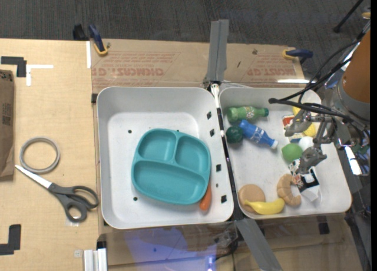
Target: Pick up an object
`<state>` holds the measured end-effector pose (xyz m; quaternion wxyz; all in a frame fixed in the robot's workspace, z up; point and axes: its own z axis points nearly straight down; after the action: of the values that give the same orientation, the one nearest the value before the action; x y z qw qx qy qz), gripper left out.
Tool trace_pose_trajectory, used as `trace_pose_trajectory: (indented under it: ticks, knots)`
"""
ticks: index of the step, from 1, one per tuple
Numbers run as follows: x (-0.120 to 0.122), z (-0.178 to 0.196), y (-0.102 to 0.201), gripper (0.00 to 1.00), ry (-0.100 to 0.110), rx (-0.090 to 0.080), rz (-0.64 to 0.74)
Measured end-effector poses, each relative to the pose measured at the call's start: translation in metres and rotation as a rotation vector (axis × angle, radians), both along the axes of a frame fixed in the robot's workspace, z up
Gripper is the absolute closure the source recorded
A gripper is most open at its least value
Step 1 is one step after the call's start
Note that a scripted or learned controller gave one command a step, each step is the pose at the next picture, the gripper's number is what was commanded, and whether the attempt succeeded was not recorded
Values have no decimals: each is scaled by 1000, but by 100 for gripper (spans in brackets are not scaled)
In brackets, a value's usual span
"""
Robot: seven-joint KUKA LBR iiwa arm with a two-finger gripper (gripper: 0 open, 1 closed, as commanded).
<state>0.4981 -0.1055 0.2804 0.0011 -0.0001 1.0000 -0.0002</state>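
The right bin (339, 202) holds several small objects. Along its far side lie a green bottle (247, 112), a blue bottle (258, 134) and a dark green ball (234, 135). A light green round fruit (291, 151) sits mid-bin. At the near edge are a yellow banana (265, 206), a tan round piece (251, 192), a curled pastry (287, 188) and a small white carton (310, 188). My gripper (310, 159) hangs low over the right half of this bin, just right of the green fruit and above the carton. The arm's cables hide some yellow items behind it.
The left bin (112, 146) carries a teal divided plate (171, 167) with an orange carrot (205, 200) at its near right corner. Scissors (62, 193) and a tape roll (39, 154) lie on the bench to the left. A ridge divides the two bins.
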Motion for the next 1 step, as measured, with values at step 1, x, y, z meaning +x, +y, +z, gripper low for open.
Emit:
trace_pose_trajectory:
  ticks: [1]
  knots:
    - [45,-123,8,0,2,0,-125]
